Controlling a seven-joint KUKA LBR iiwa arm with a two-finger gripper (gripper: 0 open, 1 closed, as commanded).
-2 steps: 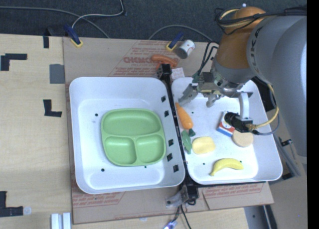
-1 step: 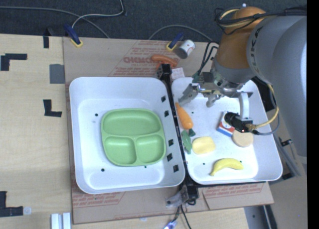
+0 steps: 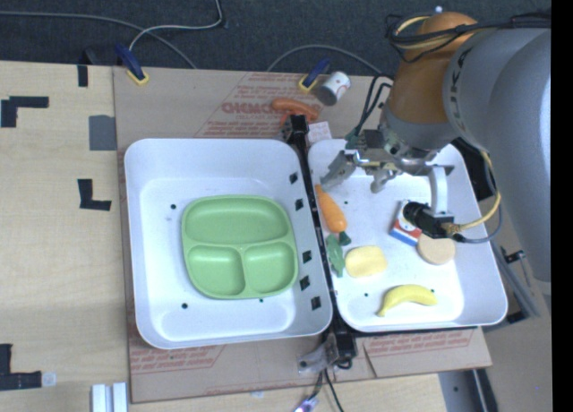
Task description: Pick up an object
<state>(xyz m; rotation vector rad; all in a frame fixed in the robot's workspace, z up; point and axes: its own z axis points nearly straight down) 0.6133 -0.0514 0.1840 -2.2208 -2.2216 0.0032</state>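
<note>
The fingers [image 3: 340, 168] are seen spread apart over the upper left part of the right bin [image 3: 483, 307]. Nothing is held between them. They are carried low at the end of the arm [image 3: 430, 70], which is bent down from the right so that the tool points into the bin from above.

No single target is named by the task, so any toy in the right bin may be taken. The carrot [image 3: 331, 211] is laid just below the fingers, hard against the wall shared by the two bins. It is judged the nearest candidate. Its place against the wall may leave little room for a finger on that side, so a slip or a missed closure could be expected there.

Further below the fingers, the pale yellow block [image 3: 365, 261] and the banana [image 3: 407, 297] are set on open floor. A freer approach is judged likely for them. Below and to the right of the fingers, a small red, white and blue item [image 3: 408, 227] and a tan round piece [image 3: 437, 250] are found close together, partly under the cables.

Well to the left of the fingers, the green divided plate [image 3: 240, 247] is seated flat in the left bin [image 3: 143, 164].

The pick is judged not yet begun: a descent and a closure are still required.
</note>
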